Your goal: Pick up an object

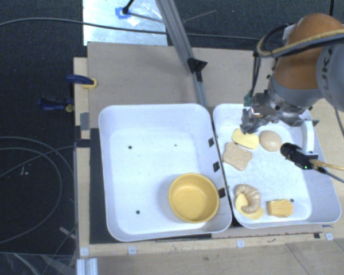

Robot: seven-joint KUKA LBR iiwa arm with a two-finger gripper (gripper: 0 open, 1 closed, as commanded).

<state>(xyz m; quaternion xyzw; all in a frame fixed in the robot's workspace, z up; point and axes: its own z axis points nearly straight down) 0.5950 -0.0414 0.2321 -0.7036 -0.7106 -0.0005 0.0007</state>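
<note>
Camera view: end effector [250, 121] low in the right bin [324, 202] — just above a yellow piece [245, 138] — finger spread unreadable.

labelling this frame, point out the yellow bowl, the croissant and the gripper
yellow bowl [193, 197], camera view, inside bottom of the bowl
croissant [248, 199], camera view, middle of its curled body
gripper [249, 123], camera view, at its fingertips
</note>
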